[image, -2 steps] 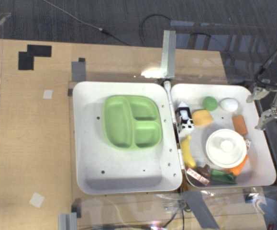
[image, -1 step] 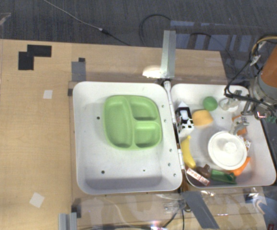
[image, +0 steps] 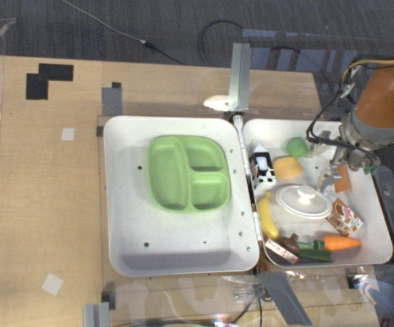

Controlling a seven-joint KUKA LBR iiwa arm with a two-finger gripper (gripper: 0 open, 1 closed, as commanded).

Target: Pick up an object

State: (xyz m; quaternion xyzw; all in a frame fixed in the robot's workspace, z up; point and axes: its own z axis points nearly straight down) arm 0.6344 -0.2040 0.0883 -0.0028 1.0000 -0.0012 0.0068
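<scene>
The right bin (image: 380,210) holds several objects. Among them are a green ball (image: 296,146), a yellow lump (image: 287,167), a black-and-white cow toy (image: 262,169), a banana (image: 267,218), a white round lid (image: 306,201), a snack packet (image: 343,217), a carrot (image: 340,243) and a brown bar (image: 283,249). My gripper (image: 332,178) hangs low over the bin's far right part, just right of the white lid. A small orange piece (image: 343,180) sits right against it; whether it is gripped is unclear.
In the left bin (image: 125,237) a green divided plate (image: 186,172) lies near the middle. A metal post (image: 239,73) rises behind the seam between the two bins. The arm's orange band (image: 384,97) is over the right bin's back right corner.
</scene>
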